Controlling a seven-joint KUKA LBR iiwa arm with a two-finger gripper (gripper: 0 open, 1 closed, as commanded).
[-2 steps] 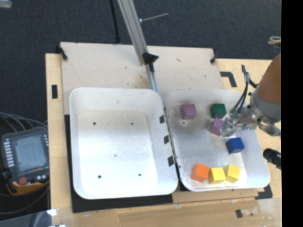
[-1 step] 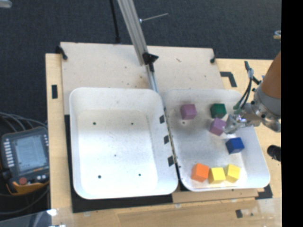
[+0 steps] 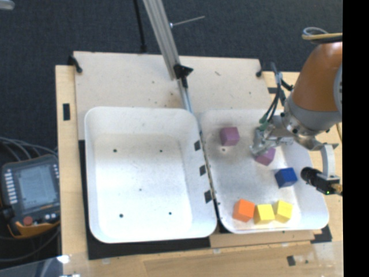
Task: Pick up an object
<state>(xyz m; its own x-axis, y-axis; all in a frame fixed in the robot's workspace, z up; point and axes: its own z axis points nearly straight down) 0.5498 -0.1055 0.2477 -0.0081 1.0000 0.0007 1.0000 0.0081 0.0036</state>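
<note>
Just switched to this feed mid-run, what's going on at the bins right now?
The arm's gripper is down in the right bin, right at a purple block that it partly covers. Whether it has hold of the block can't be told. A second purple block, a blue one, an orange one and two yellow ones lie loose nearby.

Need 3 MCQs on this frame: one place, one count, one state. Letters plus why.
1. Where is the orange block?
A. left bin
B. right bin, near edge
C. on the bench outside the bins

2. How many yellow blocks sit beside it?
A. one
B. two
C. four

3. What is the gripper doing?
A. down over a purple block in the right bin
B. hovering over the left bin
C. resting on the blue block

Answers:
1 B, it lies in the row along the right bin's near edge.
2 B, two yellow blocks follow it.
3 A, purple shows just beneath the gripper.
</note>
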